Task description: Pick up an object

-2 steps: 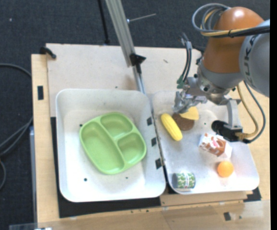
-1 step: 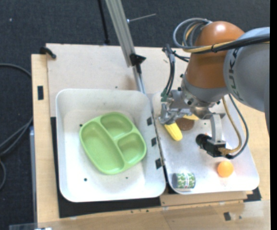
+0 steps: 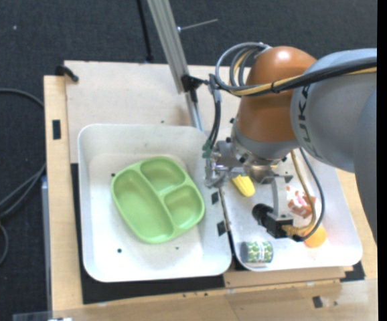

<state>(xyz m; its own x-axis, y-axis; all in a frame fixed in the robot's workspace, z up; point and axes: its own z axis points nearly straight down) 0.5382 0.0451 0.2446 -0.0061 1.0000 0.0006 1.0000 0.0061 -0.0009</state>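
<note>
- Gripper (image 3: 231,175) low over the right bin (image 3: 341,225), by its left edge; grip state can't be told.
- Yellow object (image 3: 243,185) just beside it, on the bin floor.
- Green-white can (image 3: 257,251) at the near edge.
- Green divided plate (image 3: 159,198) mid left bin (image 3: 100,154).

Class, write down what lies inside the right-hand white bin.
A yellow piece, a green-patterned can, an orange ball and a pinkish item show in the right bin. The arm covers its rear half, so anything there is hidden.
</note>
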